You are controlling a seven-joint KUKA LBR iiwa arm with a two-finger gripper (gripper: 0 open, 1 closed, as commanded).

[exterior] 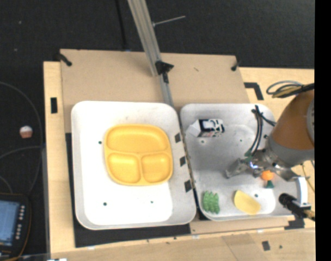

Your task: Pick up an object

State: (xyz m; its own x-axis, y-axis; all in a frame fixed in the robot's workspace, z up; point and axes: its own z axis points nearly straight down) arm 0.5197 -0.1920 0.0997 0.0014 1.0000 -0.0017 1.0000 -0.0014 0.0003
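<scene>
Seen from above at a slant, the scene lists as follows, largest thing first.

Bench: one tan wooden bench [127, 75] on a dark floor, bearing two shallow white bins side by side.

Left bin: one white bin [89, 162] holding a single yellow plate.

Right bin: one white bin [209, 156], touching the left bin along its inner edge, holding four loose things.

Arm: one arm [293, 132], its orange band showing, reaching in from the right over the right bin's right side.

Yellow plate: one divided plate [137, 154] with three compartments, lying flat near the middle of the left bin.

Metal rail: one grey rail [146, 31] running from the top edge down to the gap between the bins.

Gripper: one gripper [251, 166] low over the right bin, near its right wall; whether it is parted or closed cannot be told, and nothing can be seen between its tips.

Black and white object: one [209, 126], at the bin's far side, well apart from the gripper; any print on it is too small to read.

Yellow object: one pale yellow piece [246, 202] at the bin's near edge, below the gripper.

Green object: one knobbly green piece [210, 201] in the near left corner, near the yellow object.

Orange object: one small orange piece [268, 174], just beside the gripper.

Writing: none that can be read.
</scene>
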